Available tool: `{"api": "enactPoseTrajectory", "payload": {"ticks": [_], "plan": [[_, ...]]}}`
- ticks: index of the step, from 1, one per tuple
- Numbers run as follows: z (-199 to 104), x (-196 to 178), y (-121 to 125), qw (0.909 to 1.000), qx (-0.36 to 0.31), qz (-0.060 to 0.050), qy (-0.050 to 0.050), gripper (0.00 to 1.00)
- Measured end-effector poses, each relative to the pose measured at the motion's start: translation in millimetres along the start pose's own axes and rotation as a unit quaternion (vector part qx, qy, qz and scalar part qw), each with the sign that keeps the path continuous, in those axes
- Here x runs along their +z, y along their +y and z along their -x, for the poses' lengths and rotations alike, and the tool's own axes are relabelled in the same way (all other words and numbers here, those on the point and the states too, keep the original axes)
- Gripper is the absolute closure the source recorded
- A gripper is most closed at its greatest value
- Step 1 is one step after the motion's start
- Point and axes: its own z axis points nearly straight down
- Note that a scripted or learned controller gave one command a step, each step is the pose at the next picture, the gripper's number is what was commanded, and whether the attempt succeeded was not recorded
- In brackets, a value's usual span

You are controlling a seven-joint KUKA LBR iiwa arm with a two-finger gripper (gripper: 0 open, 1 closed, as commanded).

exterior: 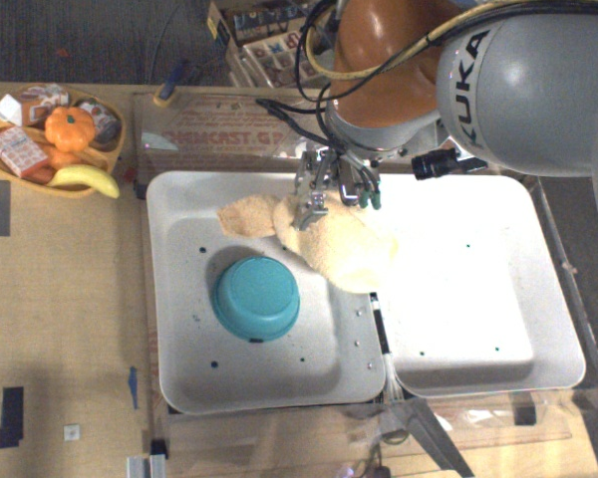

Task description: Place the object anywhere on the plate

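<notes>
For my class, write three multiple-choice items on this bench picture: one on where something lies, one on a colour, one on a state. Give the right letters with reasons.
1. Where is the teal plate?
A. In the left bin
B. In the right bin
C. On the bench outside the bins

2. What colour is the soft cloth under the claw?
A. Dark blue
B. Pale cream
C. Bright red

3. How does the cloth lie against the plate?
A. Spread over the plate
B. Apart from the plate, nearer the far wall of the bin
C. Tucked under the plate

Answers: 1 A, the plate rests on the floor of the left bin. 2 B, the cloth is a pale cream. 3 B, bare bin floor shows between cloth and plate, and the claw hangs right above the cloth.
</notes>
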Motion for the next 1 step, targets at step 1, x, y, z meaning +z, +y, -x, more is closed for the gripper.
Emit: {"api": "enactPoseTrajectory", "payload": {"ticks": [1], "plan": [[0.2,-0.5,-0.1,1.0,0.0,0.0,0.0,0.0]]}}
